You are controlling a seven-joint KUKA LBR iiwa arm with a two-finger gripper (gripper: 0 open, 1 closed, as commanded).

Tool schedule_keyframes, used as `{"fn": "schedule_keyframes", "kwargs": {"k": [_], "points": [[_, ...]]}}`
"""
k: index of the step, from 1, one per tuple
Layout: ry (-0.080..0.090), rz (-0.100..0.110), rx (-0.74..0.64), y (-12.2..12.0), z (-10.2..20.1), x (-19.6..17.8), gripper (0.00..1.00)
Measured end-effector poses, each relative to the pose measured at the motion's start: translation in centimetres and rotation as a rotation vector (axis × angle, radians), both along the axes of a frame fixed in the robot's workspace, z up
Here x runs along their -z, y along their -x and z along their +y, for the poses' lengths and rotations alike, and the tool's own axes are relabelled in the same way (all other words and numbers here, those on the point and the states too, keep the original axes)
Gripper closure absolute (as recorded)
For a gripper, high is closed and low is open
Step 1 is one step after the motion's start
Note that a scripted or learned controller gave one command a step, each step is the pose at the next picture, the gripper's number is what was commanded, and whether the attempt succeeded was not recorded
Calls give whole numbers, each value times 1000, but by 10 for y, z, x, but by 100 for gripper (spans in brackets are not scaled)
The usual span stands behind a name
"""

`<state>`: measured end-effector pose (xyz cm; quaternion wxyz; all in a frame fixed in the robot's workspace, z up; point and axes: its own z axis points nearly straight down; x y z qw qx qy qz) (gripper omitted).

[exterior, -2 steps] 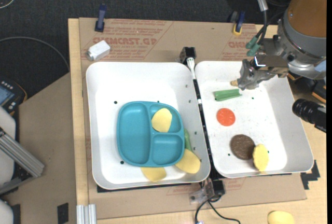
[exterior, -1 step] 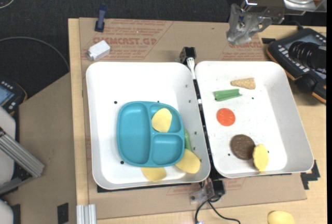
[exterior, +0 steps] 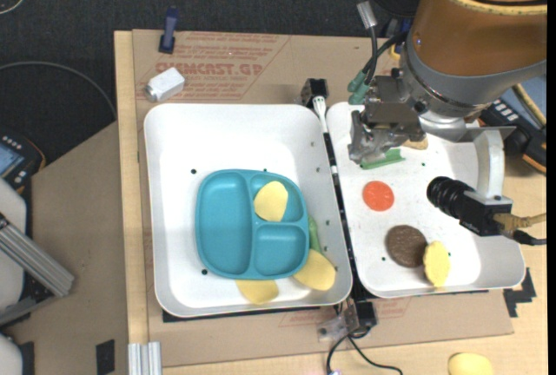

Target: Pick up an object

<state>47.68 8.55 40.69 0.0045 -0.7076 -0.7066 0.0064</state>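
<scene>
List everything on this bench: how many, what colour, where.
left bin: one, white, left half of bench
right bin: one, white, beside it
divided plate: one, blue, in left bin
plate slice: one, yellow, plate's upper right compartment
loose slices: two, yellow, left bin, at plate's lower edge
red disc: one, orange-red, right bin, middle
brown disc: one, brown, right bin, lower part
right slice: one, yellow, against the brown disc
green piece: one, green, right bin, under the end effector
white block: one, white, on cardboard beyond left bin
blue clip: one, blue, cardboard's far edge
arm: one, grey with orange band, over right bin
end effector: one, grey, above green piece
</scene>
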Motion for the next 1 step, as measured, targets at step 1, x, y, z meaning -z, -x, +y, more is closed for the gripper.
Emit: {"fn": "schedule_keyframes", "kwargs": {"k": [1], "points": [[0,3,-3,1,32,162,100]]}}
